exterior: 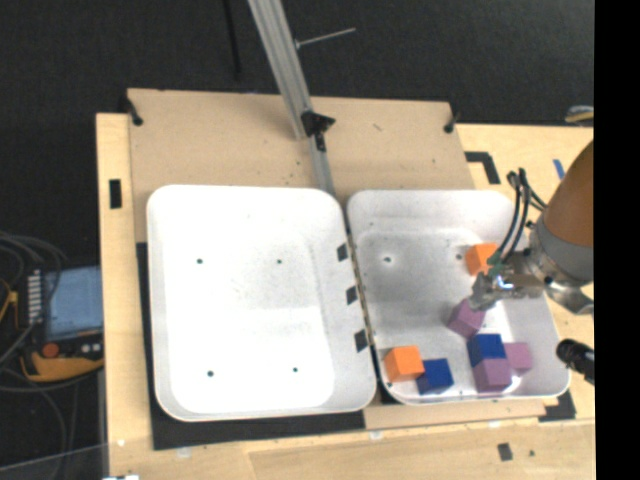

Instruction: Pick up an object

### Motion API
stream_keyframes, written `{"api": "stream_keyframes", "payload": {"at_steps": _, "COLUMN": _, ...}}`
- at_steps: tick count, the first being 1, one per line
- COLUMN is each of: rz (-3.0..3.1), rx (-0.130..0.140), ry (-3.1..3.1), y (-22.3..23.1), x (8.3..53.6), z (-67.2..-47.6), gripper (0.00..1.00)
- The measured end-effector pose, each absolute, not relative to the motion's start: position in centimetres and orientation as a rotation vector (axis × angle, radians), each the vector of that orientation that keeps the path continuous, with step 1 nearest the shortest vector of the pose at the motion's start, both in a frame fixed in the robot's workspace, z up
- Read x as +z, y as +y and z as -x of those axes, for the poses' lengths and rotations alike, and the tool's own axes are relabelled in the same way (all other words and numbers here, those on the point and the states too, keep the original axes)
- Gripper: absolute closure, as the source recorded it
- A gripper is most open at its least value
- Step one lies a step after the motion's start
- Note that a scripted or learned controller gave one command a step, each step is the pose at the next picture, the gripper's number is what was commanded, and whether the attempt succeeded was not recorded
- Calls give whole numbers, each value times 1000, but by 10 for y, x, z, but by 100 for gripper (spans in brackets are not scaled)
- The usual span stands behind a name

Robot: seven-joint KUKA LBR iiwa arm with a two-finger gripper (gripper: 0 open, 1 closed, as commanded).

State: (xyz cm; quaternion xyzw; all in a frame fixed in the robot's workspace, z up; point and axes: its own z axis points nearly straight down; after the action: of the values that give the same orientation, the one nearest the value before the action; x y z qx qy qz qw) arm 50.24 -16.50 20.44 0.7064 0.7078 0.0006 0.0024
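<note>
From my remote station, the gripper (488, 294) hangs directly over a purple block (466, 319) in the right bin (420, 208), with an orange block (479, 257) just behind it and a blue block (487, 347) just ahead; whether the block is pinched I cannot tell. I judge the block light, rigid and smooth-faced, probably foam or plastic, best taken across two opposite flat sides. I can read no label or writing.

Two bins sit side by side; every block lies in the right bin (420, 218), most along its near edge, right of the left bin (250, 298).
</note>
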Motion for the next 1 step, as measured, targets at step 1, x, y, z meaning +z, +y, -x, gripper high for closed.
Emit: {"api": "stream_keyframes", "payload": {"at_steps": 1, "rz": -2213, "rx": 5, "ry": 2221, "y": -166, "x": 242, "z": -504, "gripper": 100}}
